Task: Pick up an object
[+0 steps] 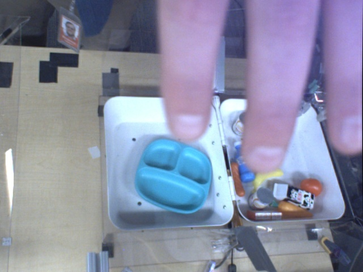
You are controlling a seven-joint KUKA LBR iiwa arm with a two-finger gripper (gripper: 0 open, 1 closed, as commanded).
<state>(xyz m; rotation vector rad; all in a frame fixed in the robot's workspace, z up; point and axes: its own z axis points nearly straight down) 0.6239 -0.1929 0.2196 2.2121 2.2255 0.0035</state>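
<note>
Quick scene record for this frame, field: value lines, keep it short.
obstruction: blurred fingers close to the lens, hanging from the top edge, hiding part of both bins
left bin: holds a blue divided plate
right bin: small items piled at the near end, among them an orange ball and a black-and-white box
gripper: cannot tell
pick status: nothing seen held
</note>
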